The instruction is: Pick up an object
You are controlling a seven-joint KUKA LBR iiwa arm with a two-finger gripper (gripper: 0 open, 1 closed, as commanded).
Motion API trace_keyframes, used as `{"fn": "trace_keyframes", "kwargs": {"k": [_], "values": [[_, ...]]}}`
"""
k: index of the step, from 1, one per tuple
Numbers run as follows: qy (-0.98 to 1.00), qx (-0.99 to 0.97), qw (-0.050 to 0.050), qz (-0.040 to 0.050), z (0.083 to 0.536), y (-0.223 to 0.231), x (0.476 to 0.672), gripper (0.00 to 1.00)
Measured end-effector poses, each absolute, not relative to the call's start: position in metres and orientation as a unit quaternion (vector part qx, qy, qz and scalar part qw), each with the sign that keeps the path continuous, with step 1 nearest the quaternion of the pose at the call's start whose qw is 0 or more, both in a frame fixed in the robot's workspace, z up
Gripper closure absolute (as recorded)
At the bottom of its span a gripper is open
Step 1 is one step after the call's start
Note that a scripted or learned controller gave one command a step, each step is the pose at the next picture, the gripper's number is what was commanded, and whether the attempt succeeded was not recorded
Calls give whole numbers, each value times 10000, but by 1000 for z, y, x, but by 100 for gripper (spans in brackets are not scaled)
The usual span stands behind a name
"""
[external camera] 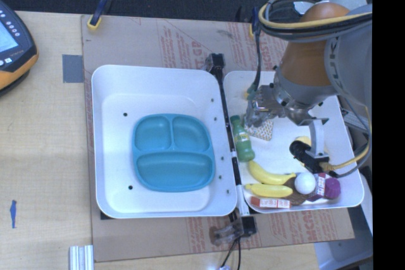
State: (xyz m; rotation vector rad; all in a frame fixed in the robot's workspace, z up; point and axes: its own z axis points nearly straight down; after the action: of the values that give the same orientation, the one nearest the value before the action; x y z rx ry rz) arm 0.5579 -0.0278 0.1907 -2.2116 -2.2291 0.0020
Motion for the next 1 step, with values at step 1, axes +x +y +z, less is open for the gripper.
{"fn": "trace_keyframes", "kwargs": {"k": [1], "values": [[-7073,-7069,31,36,190,-64,521,100]]}}
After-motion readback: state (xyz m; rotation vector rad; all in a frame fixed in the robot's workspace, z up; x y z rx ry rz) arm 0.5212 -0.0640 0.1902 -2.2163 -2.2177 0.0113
